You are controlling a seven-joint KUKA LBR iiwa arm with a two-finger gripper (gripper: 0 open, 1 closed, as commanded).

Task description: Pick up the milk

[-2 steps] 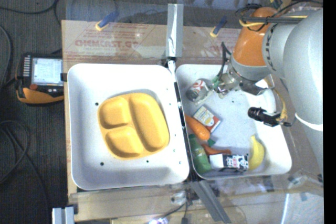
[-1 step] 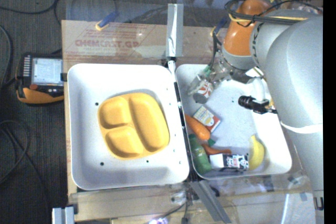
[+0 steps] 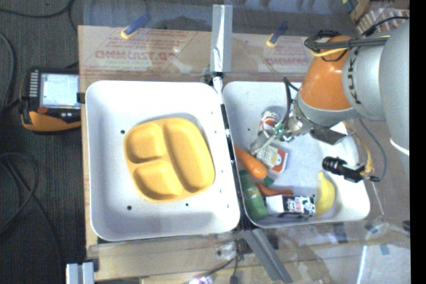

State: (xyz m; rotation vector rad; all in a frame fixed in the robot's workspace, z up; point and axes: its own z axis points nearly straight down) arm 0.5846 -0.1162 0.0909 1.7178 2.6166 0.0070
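Two shallow white bins are seen side by side on the bench. The left bin carries a yellow divided tray, laid slightly askew near its middle. The right bin is crowded with small groceries. The milk — a small white carton with red print — lies tilted near the middle of this bin, just beside the tip of a carrot that runs diagonally along the bin's left wall. A red and white can is seen just above the carton. A green bottle lies below the carrot in the lower left corner, a small dark printed box rests against the lower wall, and a banana is set upright beside it.

The arm is reached in from the right, its orange band hanging over the upper part of the right bin. The pincer is lowered just above the milk — how far it is parted, and whether the carton is caught in it, cannot be told. A handheld controller lies on the floor left of the bench.
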